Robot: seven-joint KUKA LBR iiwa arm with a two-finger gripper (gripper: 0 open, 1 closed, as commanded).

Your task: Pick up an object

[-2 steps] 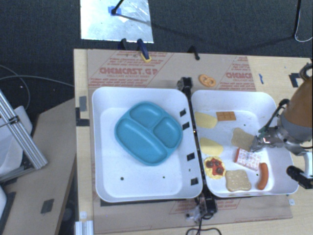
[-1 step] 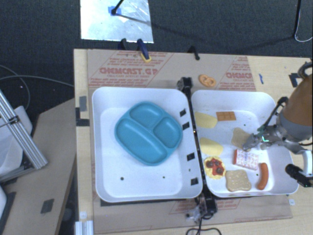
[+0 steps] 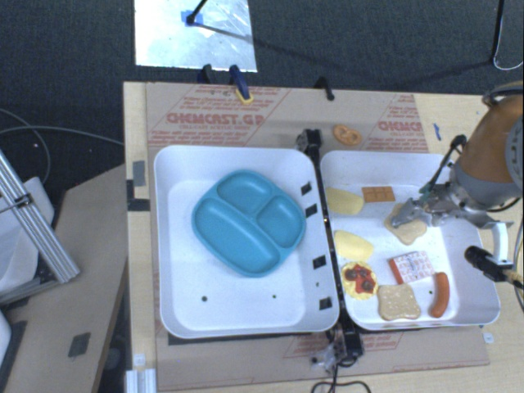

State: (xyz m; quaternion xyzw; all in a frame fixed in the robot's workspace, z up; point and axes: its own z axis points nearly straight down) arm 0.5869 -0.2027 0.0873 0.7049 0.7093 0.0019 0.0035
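My gripper [image 3: 406, 213] reaches in from the right and hangs low in the upper middle of the right bin [image 3: 467, 166]. Its tip is right over a pale beige food piece [image 3: 412, 232], whose lower part shows just below it. Around it lie a square brown cracker [image 3: 377, 194], two yellow slices [image 3: 344, 201] [image 3: 354, 244], a red-and-white packet [image 3: 411, 266], a toast slice [image 3: 398, 301], a red-topped piece [image 3: 359, 278] and an orange sausage [image 3: 440, 293]. I cannot make out whether anything is gripped.
The left bin [image 3: 176, 260] holds a blue divided plate [image 3: 248, 222]. A small orange pretzel-like item [image 3: 347, 134] lies on the cardboard behind the bins. The black divider with clips [image 3: 321, 219] runs between the bins. A black part [image 3: 490, 262] of the arm overhangs the right bin's edge.
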